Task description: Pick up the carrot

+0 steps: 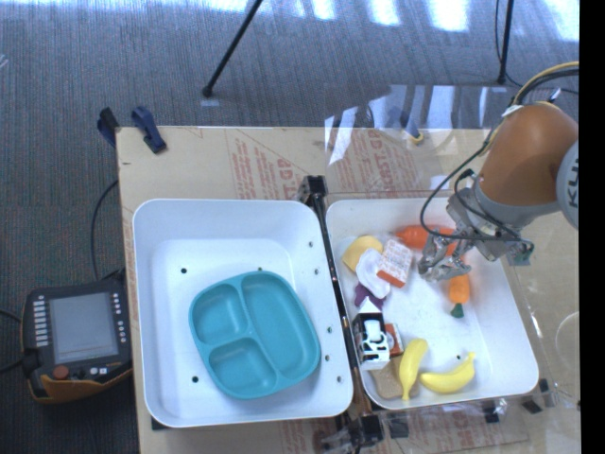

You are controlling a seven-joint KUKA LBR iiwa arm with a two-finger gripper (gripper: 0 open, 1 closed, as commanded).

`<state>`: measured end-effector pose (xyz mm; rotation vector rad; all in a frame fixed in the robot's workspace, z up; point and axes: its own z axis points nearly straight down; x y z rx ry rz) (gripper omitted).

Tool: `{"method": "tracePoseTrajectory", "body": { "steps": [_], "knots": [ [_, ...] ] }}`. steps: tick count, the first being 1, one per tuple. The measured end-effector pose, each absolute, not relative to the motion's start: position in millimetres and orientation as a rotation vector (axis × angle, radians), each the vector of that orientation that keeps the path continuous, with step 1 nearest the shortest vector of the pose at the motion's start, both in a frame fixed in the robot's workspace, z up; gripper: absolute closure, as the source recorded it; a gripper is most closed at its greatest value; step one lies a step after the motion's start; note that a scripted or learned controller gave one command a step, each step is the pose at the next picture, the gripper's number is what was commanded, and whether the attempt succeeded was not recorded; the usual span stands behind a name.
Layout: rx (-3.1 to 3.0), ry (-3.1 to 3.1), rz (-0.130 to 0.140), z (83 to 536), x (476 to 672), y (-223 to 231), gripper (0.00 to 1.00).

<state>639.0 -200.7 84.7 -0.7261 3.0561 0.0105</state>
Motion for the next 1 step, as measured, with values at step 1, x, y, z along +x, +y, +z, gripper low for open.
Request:
{"method": "tracePoseTrajectory", "body": {
  "steps": [1],
  "knots": [
    [-0.723, 3.056, 0.01, 85.1, 638.9, -201.5, 0.0]
  ]
}}
